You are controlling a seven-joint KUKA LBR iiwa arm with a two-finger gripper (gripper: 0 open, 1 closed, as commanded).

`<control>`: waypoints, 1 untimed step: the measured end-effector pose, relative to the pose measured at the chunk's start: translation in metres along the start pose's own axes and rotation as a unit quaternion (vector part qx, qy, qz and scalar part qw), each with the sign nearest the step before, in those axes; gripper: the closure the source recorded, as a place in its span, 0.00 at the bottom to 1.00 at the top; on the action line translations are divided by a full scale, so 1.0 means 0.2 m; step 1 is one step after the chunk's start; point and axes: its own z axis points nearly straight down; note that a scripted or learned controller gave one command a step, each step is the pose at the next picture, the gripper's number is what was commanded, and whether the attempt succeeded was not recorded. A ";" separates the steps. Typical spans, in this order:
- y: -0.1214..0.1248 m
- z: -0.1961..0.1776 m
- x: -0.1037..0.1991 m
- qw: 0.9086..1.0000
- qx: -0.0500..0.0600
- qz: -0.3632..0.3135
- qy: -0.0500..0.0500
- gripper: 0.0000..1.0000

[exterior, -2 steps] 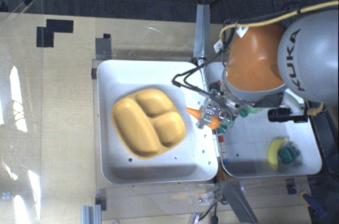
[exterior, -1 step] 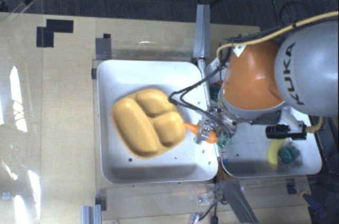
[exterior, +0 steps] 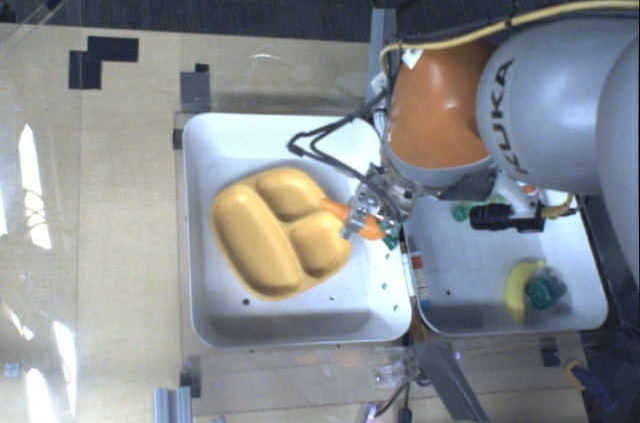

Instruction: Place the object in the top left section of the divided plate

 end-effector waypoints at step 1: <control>0.01 -0.06 -0.01 1.000 -0.002 -0.002 -0.003 1.00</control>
